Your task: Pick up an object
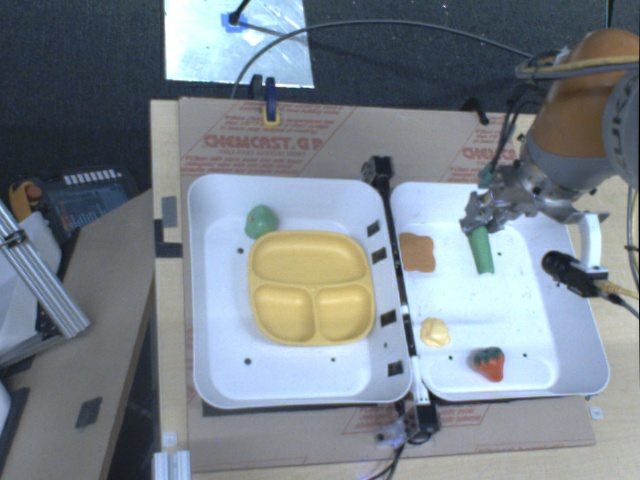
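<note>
Nearest camera lay small red strawberry-shaped toy [488,363] in right white bin [570,363], pale yellow lump [434,332] just beside. Orange-brown flat piece [417,252] sat near divider. My pincer [482,226] hung over right bin, closed around top of long green cylinder [484,252]. Left white bin [215,368] held yellow three-compartment plastic tray [308,286], green round toy [262,220] touching its upper-left corner.

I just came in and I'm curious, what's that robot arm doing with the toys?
The grey arm reaches over the right bin, and its tool sits right at the top of a long green toy. An orange piece, a yellow piece and a strawberry lie nearby. The left bin holds a yellow tray.
</note>
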Controlling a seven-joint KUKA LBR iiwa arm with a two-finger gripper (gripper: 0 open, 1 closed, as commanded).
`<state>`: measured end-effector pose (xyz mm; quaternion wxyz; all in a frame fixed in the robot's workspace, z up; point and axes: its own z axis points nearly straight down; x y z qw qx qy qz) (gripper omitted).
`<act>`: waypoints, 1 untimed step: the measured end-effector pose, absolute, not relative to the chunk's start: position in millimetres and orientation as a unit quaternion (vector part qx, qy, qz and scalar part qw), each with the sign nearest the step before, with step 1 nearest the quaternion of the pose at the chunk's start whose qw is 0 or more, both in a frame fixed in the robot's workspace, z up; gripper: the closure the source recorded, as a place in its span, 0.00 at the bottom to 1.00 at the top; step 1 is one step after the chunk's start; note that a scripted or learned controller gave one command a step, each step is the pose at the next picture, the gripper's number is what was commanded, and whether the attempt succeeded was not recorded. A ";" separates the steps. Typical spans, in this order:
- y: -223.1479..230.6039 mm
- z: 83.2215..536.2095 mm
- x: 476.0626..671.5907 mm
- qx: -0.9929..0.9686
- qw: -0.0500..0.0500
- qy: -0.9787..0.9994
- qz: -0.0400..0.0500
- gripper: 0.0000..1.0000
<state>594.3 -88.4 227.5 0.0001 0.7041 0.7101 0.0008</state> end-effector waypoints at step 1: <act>-35.4 231.5 609.4 0.704 0.001 0.710 0.001 1.00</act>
